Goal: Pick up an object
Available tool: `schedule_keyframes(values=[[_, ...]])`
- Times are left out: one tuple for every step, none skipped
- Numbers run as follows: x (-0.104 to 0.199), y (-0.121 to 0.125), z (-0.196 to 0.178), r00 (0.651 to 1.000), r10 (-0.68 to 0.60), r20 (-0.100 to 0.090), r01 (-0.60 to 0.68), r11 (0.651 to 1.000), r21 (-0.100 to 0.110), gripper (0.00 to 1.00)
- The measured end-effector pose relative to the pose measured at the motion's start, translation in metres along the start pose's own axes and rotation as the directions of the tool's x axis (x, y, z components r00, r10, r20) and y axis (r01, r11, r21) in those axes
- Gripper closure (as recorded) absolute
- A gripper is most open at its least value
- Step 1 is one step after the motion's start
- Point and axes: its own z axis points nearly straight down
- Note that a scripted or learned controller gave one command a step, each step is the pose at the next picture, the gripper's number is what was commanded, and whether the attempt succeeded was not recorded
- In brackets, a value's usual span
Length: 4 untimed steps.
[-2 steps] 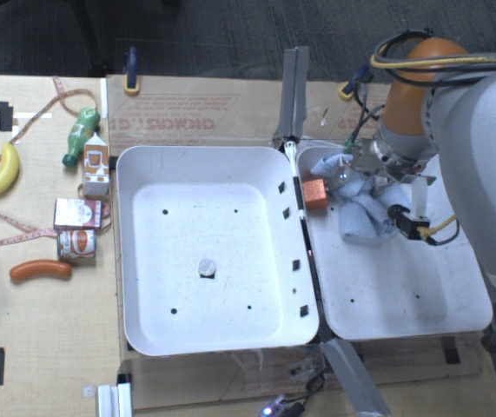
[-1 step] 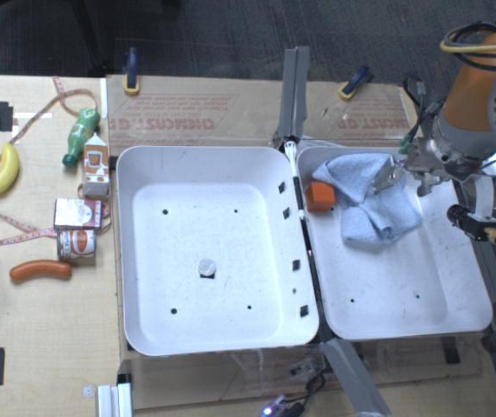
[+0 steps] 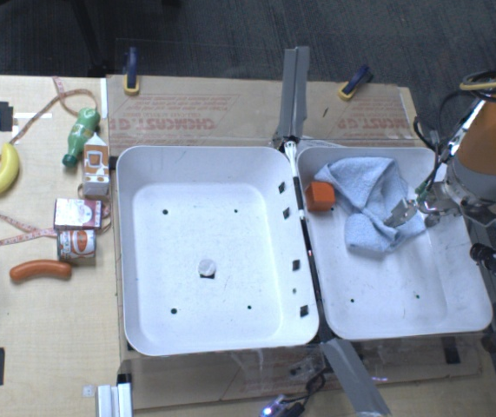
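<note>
A crumpled light blue cloth (image 3: 365, 200) lies in the back half of the right bin (image 3: 421, 307). An orange block (image 3: 320, 195) rests against the cloth's left edge, close to the divider between the bins. A small round grey-white piece (image 3: 207, 268) sits alone on the floor of the left bin (image 3: 143, 233). My gripper (image 3: 406, 211) reaches in from the right and is down at the cloth's right edge, touching or just over its folds. The grey wrist with its orange band (image 3: 491, 142) rises behind it.
On the wooden bench left of the bins lie a banana (image 3: 0, 170), a green bottle (image 3: 81, 133), a small carton (image 3: 95, 168), a can (image 3: 77, 244), a sausage (image 3: 41, 271) and a measuring tape. Cables hang beside the arm at the right bin's far wall.
</note>
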Motion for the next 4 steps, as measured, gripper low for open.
schedule_keyframes(values=[[0.044,0.046,-0.001,0.998,-0.058,0.005,0.058,0.998,-0.003,0.0],[0.017,0.074,-0.001,0.972,-0.233,0.007,0.233,0.972,-0.002,0.0],[0.078,0.08,-0.002,0.953,-0.301,0.009,0.301,0.953,0.0,0.0],[0.071,0.079,-0.001,0.962,-0.273,0.006,0.273,0.962,-0.001,0.0]])
